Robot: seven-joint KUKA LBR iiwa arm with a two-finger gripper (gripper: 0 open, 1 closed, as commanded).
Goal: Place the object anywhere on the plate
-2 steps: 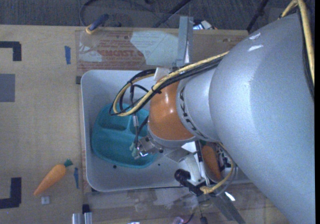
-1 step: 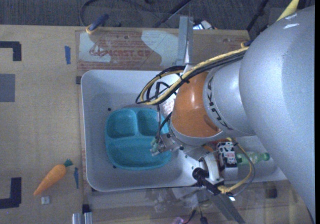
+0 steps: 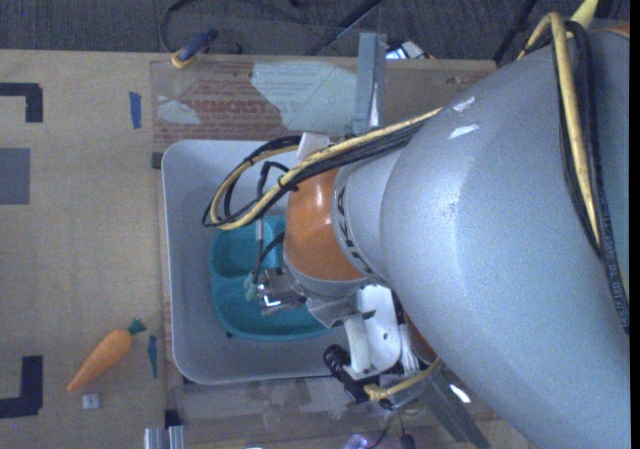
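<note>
A teal plate (image 3: 232, 282) lies in the white bin (image 3: 185, 237), mostly covered by my arm. The arm's orange band and wrist hang right over the plate, and the gripper (image 3: 262, 295) reaches down onto its middle. The wrist hides the fingers and whatever may lie between them. An orange toy carrot (image 3: 100, 358) with a green top lies on the bench outside the bin, to the lower left.
The big grey arm body (image 3: 500, 237) covers the right half of the view and the second bin. Black and yellow cables (image 3: 235, 192) loop over the bin's upper part. Blue tape marks (image 3: 135, 109) and black corner marks sit on the wooden bench.
</note>
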